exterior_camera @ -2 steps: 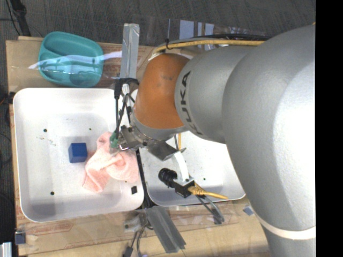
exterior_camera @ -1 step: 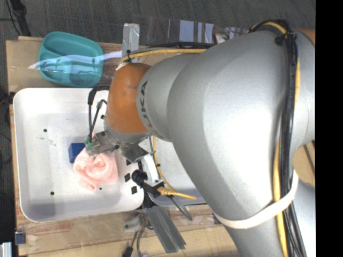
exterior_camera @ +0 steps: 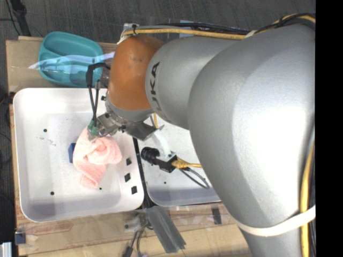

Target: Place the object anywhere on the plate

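A crumpled pink cloth (exterior_camera: 96,155) lies in the left white bin (exterior_camera: 37,165), with a small blue thing (exterior_camera: 71,153) poking out at its left edge. My gripper (exterior_camera: 102,127) hangs right over the cloth's upper end, under the orange band of the arm (exterior_camera: 134,74). The wrist hides the fingertips, so I cannot see whether anything sits between them. The cloth covers whatever lies beneath it.
A teal scoop-shaped object (exterior_camera: 67,58) with a clear plastic bag sits on the bench behind the left bin. The grey arm covers most of the right bin (exterior_camera: 177,194). A black connector with a yellow cable (exterior_camera: 163,162) hangs over the divide between the bins.
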`<control>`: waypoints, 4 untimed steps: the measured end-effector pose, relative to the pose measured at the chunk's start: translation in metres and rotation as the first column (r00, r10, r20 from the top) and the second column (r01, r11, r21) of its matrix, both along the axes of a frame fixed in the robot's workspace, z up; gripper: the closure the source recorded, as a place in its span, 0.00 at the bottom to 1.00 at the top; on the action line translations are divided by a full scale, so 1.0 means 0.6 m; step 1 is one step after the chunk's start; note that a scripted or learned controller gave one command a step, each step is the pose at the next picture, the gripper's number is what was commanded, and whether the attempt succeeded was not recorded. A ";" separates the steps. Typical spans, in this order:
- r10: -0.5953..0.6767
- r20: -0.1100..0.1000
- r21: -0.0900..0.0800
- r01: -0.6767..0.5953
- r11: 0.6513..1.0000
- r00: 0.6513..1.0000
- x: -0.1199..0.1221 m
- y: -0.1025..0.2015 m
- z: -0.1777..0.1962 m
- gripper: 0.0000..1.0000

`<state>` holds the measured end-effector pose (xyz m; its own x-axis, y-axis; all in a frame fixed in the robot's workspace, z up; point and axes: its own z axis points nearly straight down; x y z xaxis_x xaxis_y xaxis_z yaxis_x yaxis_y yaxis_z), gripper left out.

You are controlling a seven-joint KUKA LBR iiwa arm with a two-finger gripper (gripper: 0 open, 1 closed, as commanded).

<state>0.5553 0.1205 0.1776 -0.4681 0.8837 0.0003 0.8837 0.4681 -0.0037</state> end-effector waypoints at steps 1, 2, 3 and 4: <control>-0.359 0.042 0.016 0.359 0.933 0.932 -0.074 0.048 -0.092 1.00; -0.297 0.002 0.001 0.297 0.955 0.955 -0.095 -0.042 0.023 1.00; -0.400 -0.001 -0.002 0.400 0.917 0.917 0.029 -0.052 0.020 1.00; -0.474 0.013 0.005 0.474 0.880 0.880 -0.013 0.055 -0.065 1.00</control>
<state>0.5477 0.1537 0.1385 0.0069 1.0000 -0.0017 0.9999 -0.0068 0.0104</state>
